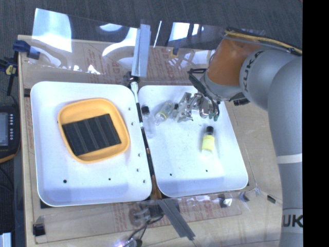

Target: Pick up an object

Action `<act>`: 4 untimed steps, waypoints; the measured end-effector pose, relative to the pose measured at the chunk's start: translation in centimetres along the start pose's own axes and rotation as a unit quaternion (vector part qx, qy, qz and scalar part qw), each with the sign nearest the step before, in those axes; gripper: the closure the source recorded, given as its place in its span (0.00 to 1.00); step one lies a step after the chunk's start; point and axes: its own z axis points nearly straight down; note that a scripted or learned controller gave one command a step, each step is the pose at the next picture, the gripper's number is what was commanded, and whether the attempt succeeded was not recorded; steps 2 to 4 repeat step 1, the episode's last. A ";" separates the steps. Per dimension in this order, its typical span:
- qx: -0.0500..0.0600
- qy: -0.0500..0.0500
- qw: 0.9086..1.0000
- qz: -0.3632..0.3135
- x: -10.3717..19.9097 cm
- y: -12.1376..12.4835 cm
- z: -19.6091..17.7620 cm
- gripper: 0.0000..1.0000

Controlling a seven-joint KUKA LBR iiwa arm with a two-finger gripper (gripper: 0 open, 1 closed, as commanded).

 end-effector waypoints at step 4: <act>0.000 0.003 1.000 0.005 0.8 0.0 0.2 1.00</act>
